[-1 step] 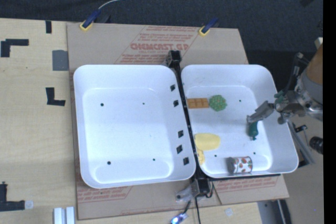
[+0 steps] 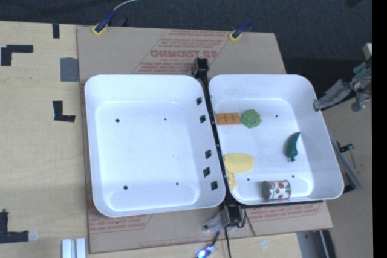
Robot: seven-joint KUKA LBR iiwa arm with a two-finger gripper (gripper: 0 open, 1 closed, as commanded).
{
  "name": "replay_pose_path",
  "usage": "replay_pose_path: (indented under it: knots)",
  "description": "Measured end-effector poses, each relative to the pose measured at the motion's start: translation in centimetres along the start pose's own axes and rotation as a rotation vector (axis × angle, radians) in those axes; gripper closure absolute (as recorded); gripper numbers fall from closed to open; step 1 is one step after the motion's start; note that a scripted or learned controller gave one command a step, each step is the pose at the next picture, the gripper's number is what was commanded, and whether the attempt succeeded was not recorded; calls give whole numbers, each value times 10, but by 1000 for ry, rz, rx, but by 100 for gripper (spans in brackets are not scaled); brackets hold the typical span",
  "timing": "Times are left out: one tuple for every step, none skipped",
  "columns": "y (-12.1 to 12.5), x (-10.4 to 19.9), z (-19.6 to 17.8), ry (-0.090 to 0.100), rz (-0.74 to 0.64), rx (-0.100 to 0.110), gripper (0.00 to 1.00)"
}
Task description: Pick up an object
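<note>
The right bin [image 2: 302,90] holds several objects. An orange-brown block [image 2: 227,119] lies by the divider, with a green bumpy ball [image 2: 251,118] touching its right end. A dark green curved piece [image 2: 292,146] lies near the right wall. A yellow lump [image 2: 238,162] sits lower left, and a small can [image 2: 277,190] with red spots lies on its side near the front wall. My gripper [image 2: 338,95] is at the right edge of the view, just outside the right bin's upper right corner, well apart from every object.
The left bin [image 2: 97,130] stands beside the right one on a cardboard sheet [image 2: 181,48] held by two clamps. Black clips run along the divider [image 2: 208,142] between the bins. Wooden bench surface lies to the left.
</note>
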State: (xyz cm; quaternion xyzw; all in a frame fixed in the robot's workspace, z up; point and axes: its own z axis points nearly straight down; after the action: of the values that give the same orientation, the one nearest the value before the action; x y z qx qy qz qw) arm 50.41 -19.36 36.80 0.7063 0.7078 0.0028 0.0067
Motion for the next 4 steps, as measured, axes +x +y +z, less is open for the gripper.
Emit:
replay_pose_path:
  knots:
    - [35,30,-159,0,-4,-6,0]
    - [134,11,-165,2,-1,9,0]
    - [166,27,-46,8,0,25,0]
    - [166,25,-65,1,0,14,100]
